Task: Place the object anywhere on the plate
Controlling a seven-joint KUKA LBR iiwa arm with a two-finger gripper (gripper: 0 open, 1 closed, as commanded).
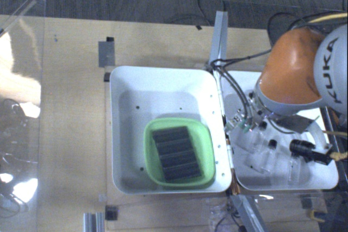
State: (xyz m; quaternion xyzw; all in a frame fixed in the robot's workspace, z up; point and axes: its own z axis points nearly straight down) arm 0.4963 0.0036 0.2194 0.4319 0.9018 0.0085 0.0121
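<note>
Gripper [246, 123] is seen low over the left part of the right bin [326, 185], tucked under the orange wrist of the arm [293, 70]. Whether it is spread or pressed together cannot be told, and nothing is seen held in it. The dark ribbed slab [175, 155] is found well apart from it, lying flat on the green plate [151, 141] in the left bin [125, 117]. The slab is judged light, somewhat soft like rubber or foam, and not fragile; a hold across its 2 long edges would be favoured. Of the 2 bins, the left holds plate and slab, so the placing is judged already done.
</note>
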